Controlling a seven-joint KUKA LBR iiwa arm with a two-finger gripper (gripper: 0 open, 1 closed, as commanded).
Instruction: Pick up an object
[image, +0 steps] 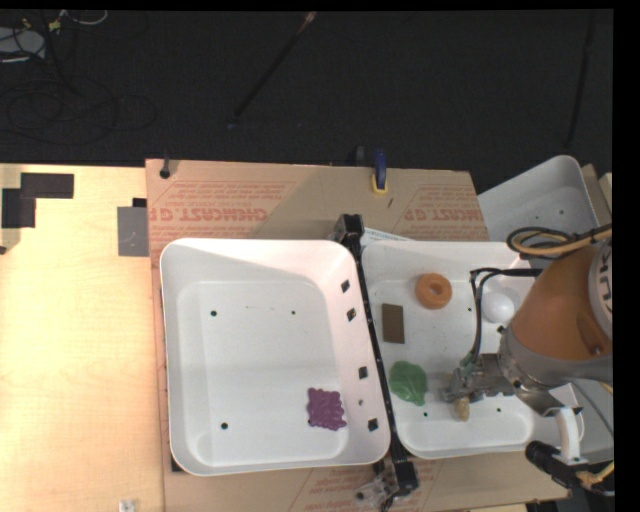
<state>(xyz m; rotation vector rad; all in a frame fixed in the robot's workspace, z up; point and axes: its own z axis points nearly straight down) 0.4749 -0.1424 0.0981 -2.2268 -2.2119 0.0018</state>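
A light wooden desk (70, 340) is filling the left side. A brown cardboard sheet (300, 205) is lying on it, under two white bins.

The left bin (200, 270) is sitting near the middle of the desk. A small purple lump (326, 408) is lying in it, near the bin's front right corner.

The right bin (490, 440) is sitting just beside the left one, toward the desk's right edge. A flat brown block (393, 323) is lying near this bin's left wall. A green lump (408, 383) is lying in front of the block, close to the same wall. An orange ring (433, 290) is sitting farther back, near the middle of the bin. A white ball (497, 307) is lying to its right, next to a black cable (478, 300).

The grey and orange arm (565, 320) is reaching in from the right. Its end effector (466, 388) is hanging low over the front part of the right bin, near the green lump but apart from it. I cannot tell if it is spread apart or closed.
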